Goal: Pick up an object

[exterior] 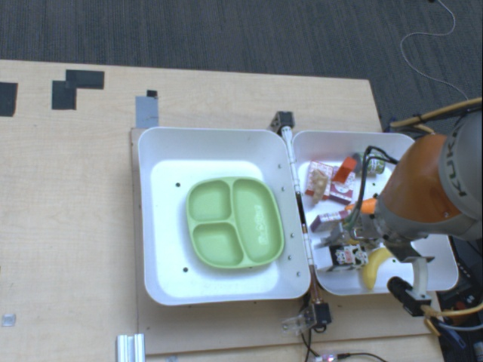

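Note that the pincer (349, 241) is lowered into the right bin (447, 276), among a banana (375, 266), a snack packet (319, 179) and other small items; you cannot tell its state, because the orange wrist band (419, 181) and clutter hide it. Treat the pick as unconfirmed: no object is visibly lifted. The left bin (155, 225) holds a green divided plate (235, 222).

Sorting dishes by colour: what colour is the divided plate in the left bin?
Light green, seen plainly in the camera view: divided plate.

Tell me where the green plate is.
The green plate lies in the middle of the left bin, left of the divider between the bins.
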### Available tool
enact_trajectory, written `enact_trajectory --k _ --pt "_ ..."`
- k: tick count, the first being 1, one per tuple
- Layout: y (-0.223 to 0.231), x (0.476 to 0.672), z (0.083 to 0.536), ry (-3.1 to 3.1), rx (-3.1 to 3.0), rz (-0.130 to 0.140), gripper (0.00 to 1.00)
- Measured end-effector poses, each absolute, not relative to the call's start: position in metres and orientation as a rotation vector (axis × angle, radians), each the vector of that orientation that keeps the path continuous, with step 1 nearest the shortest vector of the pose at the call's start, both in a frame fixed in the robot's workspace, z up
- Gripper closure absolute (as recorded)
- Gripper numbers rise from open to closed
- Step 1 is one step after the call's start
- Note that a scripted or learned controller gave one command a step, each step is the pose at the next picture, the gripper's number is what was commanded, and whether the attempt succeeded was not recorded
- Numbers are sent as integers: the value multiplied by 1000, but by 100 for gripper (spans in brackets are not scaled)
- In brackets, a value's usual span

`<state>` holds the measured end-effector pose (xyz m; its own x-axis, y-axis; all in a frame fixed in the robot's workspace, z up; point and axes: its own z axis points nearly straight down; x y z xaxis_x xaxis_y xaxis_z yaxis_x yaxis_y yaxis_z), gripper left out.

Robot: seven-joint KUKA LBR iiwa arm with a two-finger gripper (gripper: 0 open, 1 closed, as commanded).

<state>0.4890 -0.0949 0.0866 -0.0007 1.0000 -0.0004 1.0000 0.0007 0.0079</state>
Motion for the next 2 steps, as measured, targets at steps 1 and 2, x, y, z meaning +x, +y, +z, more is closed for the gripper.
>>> enact_trajectory --k 1,2 --pt "-95 491 98 2216 2212 15 100" --pt "-26 552 185 2226 2214 6 100"
